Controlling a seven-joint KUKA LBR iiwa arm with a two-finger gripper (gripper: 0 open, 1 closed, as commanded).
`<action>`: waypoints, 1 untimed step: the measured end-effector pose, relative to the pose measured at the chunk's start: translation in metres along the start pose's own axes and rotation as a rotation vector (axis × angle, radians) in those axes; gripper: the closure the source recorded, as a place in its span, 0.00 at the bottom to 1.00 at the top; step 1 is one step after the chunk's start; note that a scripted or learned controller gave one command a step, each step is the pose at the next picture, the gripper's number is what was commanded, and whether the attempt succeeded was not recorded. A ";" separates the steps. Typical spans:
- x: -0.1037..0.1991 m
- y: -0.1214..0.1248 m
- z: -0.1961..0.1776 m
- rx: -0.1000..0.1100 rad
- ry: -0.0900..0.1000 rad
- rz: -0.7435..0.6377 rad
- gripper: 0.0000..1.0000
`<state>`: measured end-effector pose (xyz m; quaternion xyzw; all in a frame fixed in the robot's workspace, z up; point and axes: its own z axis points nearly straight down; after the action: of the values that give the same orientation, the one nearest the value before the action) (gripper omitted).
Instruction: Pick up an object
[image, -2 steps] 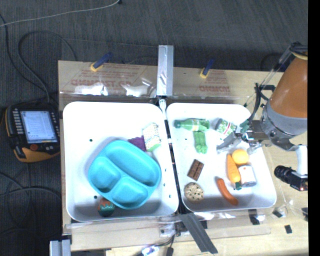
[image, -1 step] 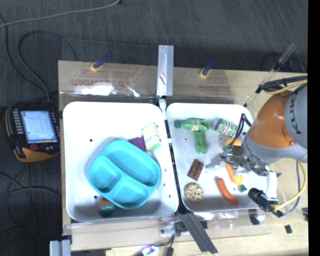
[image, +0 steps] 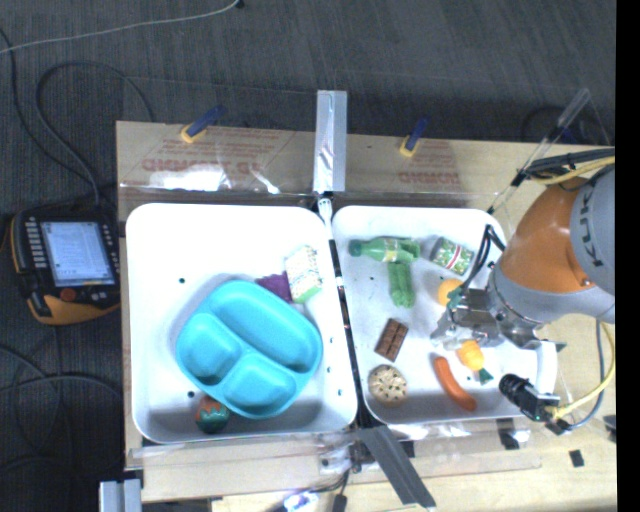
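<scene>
Over the right bin my claw hangs low beside a yellow toy, placed to grab it; grip state unclear.

A divided tray lies in the left bin, a cookie in the right bin.

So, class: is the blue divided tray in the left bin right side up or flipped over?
Right side up. The blue divided tray shows its three hollow compartments facing the camera, lying flat on the floor of the left bin.
</scene>
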<state>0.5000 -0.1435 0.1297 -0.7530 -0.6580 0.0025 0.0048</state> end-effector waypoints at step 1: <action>-0.011 0.027 -0.085 -0.007 -0.005 0.011 1.00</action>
<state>0.5264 -0.1579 0.2147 -0.7567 -0.6537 0.0020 0.0006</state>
